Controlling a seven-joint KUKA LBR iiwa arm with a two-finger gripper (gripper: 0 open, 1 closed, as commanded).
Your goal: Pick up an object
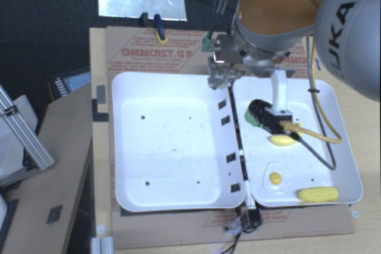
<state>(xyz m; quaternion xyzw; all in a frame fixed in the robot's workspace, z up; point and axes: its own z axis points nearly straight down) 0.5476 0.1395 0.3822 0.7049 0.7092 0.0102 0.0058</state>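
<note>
My fingers [221, 80] above the wall between the bins.
If they are open or closed I cannot tell. The yellow piece [317, 193] lies in the right bin [348, 171], well apart.

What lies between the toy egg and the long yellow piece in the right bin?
Nothing. In the camera view, only bare floor of the right bin separates the egg from the long yellow piece.

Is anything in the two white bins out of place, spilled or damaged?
Nothing stands out. The small yellow oval piece, the flat white egg shape with a yellow centre and the long yellow piece all lie apart inside the right white bin.
</note>
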